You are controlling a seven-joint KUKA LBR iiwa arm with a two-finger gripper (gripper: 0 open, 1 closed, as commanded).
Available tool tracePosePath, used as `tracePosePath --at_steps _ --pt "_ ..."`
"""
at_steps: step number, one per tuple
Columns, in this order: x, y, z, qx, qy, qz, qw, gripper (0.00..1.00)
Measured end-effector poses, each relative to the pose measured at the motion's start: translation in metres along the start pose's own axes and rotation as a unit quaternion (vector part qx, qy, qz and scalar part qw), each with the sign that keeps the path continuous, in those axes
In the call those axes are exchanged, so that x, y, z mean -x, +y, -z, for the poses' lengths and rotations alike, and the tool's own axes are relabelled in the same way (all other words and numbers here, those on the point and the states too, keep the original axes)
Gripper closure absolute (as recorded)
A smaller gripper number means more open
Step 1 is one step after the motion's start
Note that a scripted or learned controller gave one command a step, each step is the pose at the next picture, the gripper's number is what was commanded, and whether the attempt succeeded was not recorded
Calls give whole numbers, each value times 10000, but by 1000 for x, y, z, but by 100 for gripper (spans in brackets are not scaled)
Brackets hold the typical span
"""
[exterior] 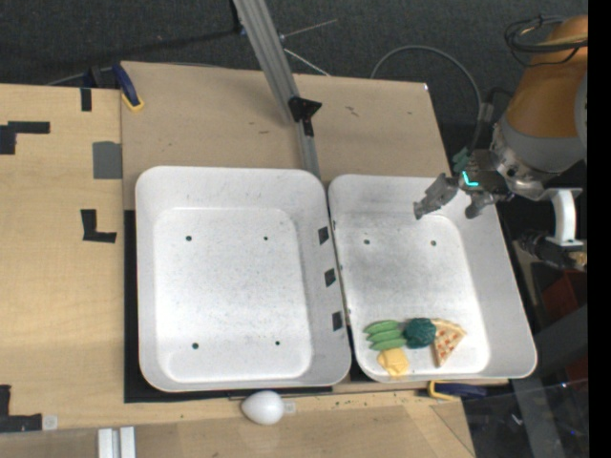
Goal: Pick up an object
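white plastic bins sit side by side on the bench, the left bin (pixel 229 275) touching the right bin (pixel 430 275) along their shared edge. the gripper (pixel 456 201) hangs over the far right corner of the right bin, its two dark fingers spread apart with nothing between them; one finger (pixel 431 198) reaches out over the bin floor, the other lies close to the bin's right rim. a small teal light shows on the wrist just above the fingers, and the grey arm (pixel 546 103) with its orange band rises toward the right edge of the bench. the things to pick lie in a tight cluster at the near edge of the right bin, well apart from the gripper: a green pea pod toy (pixel 385 332), a dark teal broccoli-like piece (pixel 418 331) just beside it, a pizza slice toy (pixel 446 341) touching that on its right, and a small yellow piece (pixel 393 361) just in front of the pod. a white egg-shaped object (pixel 263 407) rests on the bench at the near edge of the left bin.
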State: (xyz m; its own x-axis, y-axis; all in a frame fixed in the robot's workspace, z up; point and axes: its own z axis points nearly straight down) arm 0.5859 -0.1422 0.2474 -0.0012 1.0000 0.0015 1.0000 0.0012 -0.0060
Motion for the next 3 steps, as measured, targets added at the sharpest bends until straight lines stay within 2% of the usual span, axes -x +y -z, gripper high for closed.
tracePosePath --at_steps 1,3 --pt "0 1 2 21 -6 6 10000 0" --pt "-16 -4 -103 -4 -6 -1 10000 0"
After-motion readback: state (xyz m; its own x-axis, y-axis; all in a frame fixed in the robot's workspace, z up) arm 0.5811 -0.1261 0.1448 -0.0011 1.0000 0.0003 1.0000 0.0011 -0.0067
